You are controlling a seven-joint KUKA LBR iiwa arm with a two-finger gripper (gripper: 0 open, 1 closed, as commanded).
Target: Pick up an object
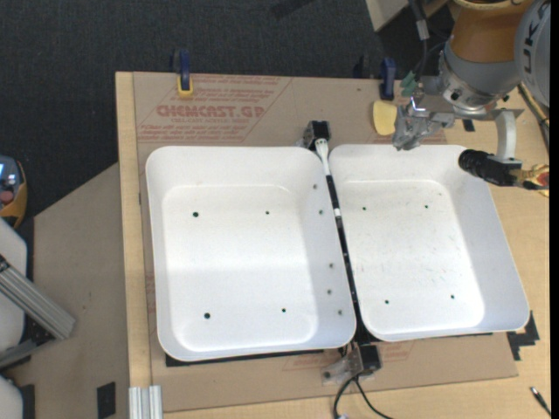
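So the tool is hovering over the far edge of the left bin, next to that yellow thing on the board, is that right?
Not quite: the camera view shows the tool over the far edge of the right bin, not the left bin. The yellow thing does lie beside it on the board.

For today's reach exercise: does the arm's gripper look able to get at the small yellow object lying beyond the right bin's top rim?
Probably yes. The gripper hangs just right of the yellow object, which lies on the bare board outside the right bin. Nothing sits between them; a blue clamp stands close behind.
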